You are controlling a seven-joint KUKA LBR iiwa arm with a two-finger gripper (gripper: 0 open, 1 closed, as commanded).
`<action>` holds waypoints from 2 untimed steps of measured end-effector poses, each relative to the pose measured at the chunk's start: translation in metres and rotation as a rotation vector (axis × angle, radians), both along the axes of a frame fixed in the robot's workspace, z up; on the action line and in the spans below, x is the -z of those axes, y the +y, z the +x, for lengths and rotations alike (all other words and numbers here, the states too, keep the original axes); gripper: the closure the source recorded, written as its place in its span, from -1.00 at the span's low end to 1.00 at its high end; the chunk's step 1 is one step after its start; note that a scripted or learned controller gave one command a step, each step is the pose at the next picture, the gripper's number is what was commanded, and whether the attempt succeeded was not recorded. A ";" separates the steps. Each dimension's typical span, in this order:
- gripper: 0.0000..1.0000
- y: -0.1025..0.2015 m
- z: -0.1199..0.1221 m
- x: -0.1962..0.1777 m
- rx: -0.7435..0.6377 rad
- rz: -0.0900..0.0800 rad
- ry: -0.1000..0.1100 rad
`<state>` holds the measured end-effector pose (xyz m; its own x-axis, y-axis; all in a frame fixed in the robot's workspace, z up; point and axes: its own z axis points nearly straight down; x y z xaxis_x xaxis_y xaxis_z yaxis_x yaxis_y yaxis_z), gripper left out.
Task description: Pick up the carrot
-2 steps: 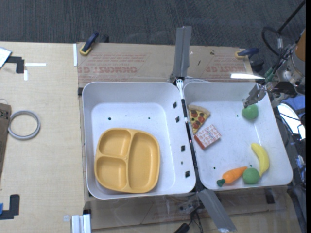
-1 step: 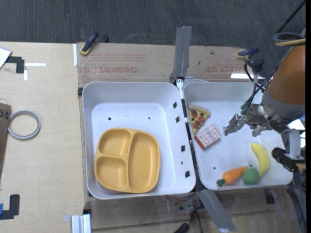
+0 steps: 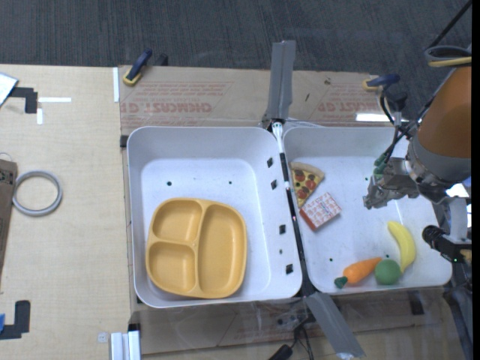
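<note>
The hand (image 3: pixel 379 193) hovers above the carrot (image 3: pixel 358 270), its spread impossible to tell; the approach step calls for descending toward the near wall

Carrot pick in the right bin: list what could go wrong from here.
1. The carrot lies touching the green ball, with the banana right beside it. The hand could knock or grab a neighbour instead.
2. The carrot sits close to the near wall of the right bin, so a finger may strike the rim on descent.
3. The hand hovers well up-bin from the carrot, so a small aiming error could make it miss.
</note>
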<state>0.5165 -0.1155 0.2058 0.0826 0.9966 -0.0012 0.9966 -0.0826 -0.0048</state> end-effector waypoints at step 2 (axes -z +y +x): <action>1.00 -0.037 0.041 -0.056 0.245 -0.002 -0.002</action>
<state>0.5579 -0.1530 0.2623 0.3218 0.9468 -0.0026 0.9468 -0.3218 -0.0026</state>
